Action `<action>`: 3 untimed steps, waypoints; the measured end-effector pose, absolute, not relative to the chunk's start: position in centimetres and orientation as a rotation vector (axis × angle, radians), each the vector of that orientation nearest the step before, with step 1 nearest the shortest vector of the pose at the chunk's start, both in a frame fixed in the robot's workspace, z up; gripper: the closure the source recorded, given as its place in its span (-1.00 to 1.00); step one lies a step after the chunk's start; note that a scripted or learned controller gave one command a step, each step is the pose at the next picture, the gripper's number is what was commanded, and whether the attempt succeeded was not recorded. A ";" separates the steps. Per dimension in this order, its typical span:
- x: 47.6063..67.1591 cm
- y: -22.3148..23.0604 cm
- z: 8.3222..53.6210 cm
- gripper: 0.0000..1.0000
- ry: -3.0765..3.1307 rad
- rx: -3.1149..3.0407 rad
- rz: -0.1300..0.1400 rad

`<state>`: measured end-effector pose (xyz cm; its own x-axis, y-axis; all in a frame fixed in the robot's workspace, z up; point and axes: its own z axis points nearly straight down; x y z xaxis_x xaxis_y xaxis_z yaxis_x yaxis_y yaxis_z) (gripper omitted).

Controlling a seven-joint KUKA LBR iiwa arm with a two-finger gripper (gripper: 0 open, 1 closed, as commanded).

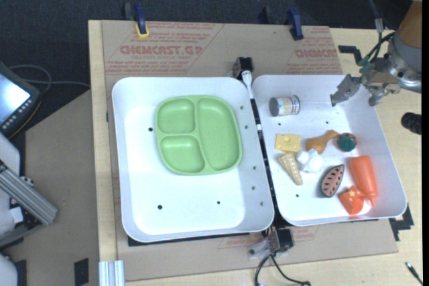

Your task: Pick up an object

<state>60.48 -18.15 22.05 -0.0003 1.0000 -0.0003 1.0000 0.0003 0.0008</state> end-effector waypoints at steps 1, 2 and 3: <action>60.2 -17.8 17.8 -1.00 2.226 2.224 -0.004; 60.4 -17.7 13.5 -1.00 2.225 2.224 -0.004; 60.3 -17.6 8.1 -1.00 2.226 2.225 -0.005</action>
